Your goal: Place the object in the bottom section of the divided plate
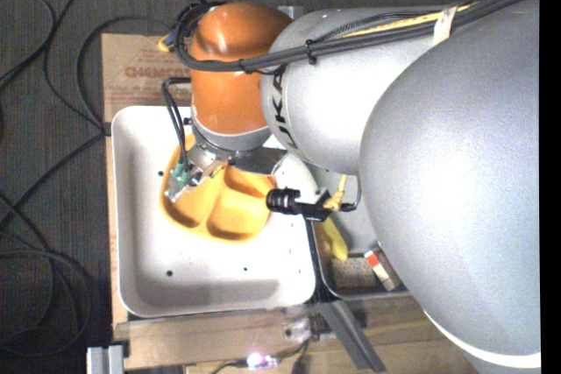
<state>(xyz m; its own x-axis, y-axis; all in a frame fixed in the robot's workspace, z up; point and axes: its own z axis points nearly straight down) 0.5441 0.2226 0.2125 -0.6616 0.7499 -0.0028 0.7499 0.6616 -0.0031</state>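
Observation:
A yellow-orange divided plate lies in the left white bin, partly covered by the arm. The arm's orange wrist band hangs right over the plate's upper part. The gripper sits under the wrist, low over the plate's upper left; a small green part shows at its edge. The wrist hides the fingers. The plate's lower sections show bare yellow surface.
The grey arm body covers most of the right bin. In the visible corner of that bin lie a yellow object, a brown scrubby pad and a small red-and-white item. A cardboard sheet lies behind the left bin.

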